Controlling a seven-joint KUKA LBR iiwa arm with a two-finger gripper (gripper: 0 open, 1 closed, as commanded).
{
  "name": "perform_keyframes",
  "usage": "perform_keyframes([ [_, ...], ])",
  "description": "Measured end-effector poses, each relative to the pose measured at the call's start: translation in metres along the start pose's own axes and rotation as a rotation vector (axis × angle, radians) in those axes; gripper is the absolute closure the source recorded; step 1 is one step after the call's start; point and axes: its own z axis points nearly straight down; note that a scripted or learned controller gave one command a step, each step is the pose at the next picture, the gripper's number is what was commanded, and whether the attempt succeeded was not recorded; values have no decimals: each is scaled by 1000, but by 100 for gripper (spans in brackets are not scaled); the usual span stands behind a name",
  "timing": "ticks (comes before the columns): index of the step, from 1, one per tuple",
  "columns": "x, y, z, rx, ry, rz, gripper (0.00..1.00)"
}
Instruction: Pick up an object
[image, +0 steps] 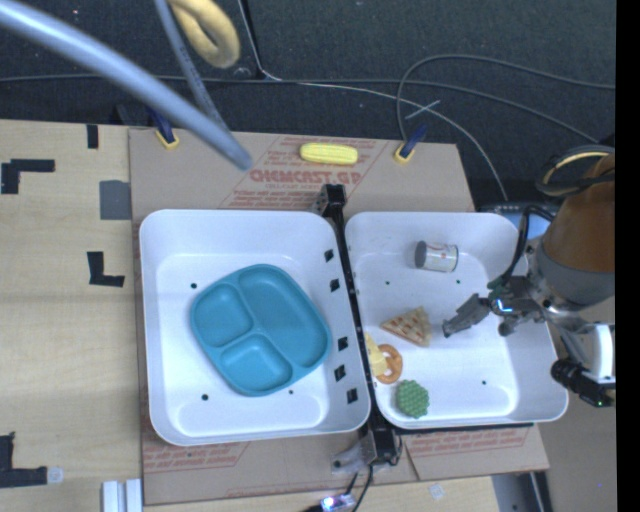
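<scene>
We are hovering the gripper (468, 318) over the right bin (530, 400), and the waffle wedge (407, 327) is lying just left of its tip (how its fingers stand we cannot tell), long axis running toward us.

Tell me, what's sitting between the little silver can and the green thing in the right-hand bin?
In the camera view, a waffle-like wedge lies between the silver can and the green piece, with a pretzel slightly left.
</scene>
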Motion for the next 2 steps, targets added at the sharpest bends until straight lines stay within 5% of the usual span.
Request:
perform_keyframes([
  [1, 0, 3, -6, -12, -3, -4, 0],
  [2, -7, -3, 51, -8, -1, -3, 0],
])
